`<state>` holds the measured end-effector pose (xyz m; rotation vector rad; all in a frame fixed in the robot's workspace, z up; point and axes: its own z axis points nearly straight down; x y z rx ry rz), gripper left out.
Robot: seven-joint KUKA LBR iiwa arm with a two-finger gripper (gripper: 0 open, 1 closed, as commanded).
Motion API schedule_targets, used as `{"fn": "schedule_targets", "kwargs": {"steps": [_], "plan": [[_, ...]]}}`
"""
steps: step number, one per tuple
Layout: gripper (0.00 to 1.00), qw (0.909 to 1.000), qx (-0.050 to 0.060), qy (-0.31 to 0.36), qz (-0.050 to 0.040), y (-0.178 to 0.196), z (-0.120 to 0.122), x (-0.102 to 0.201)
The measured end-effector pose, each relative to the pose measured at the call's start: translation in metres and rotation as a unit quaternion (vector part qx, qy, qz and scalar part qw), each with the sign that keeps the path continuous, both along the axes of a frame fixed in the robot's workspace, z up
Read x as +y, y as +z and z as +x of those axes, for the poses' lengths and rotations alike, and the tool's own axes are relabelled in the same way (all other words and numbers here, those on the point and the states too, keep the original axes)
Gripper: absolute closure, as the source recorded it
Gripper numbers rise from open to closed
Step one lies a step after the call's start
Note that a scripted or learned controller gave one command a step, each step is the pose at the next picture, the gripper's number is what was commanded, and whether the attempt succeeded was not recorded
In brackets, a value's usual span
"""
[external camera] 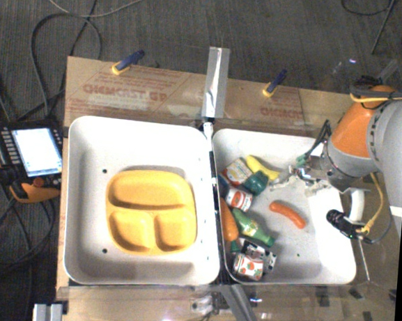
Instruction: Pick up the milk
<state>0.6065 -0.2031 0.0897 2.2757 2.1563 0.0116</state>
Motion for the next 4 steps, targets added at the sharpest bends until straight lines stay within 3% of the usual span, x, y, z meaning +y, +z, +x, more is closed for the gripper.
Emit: {"fn": "schedule_targets", "kwargs": {"steps": [1, 2, 3, 4], "plan": [[0.0, 0.9977, 0.001, -0.068, -0.0017, -0.001, 0.005, 0.091], [0.0, 1.0, -0.001, -0.005, -0.0034, 0.0, -0.024, 0.102], [0.0, 0.9983, -0.002, 0.058, -0.0028, 0.001, -0.064, 0.082], [0.0, 0.9954, -0.005, 0.095, -0.0077, 0.002, -0.112, 0.1]]}}
